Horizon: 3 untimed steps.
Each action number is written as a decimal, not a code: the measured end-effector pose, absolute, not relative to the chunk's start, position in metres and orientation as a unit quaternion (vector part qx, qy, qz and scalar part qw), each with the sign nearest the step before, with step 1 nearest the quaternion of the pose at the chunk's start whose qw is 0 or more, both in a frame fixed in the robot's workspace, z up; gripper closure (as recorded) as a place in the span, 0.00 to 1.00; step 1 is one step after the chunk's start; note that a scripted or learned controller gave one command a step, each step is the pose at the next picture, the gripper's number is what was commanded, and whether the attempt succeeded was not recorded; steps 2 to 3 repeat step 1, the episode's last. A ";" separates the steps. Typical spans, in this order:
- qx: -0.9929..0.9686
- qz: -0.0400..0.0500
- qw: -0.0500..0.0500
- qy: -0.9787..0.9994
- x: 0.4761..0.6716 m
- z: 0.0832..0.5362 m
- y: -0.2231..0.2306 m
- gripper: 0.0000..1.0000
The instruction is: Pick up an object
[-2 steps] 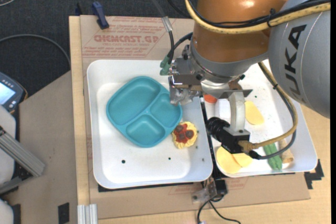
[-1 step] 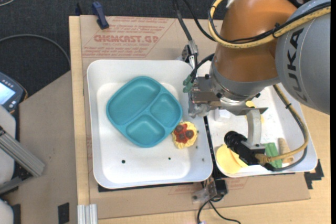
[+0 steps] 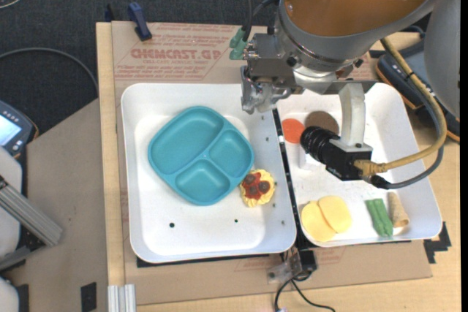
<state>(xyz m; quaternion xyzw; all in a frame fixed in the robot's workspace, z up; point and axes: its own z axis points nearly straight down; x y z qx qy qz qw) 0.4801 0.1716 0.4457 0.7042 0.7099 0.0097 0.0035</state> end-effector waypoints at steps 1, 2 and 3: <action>0.706 0.002 0.001 0.708 0.480 0.447 0.168 1.00; 0.706 0.002 0.001 0.708 0.480 0.447 0.168 1.00; 0.706 0.002 0.001 0.708 0.480 0.447 0.168 1.00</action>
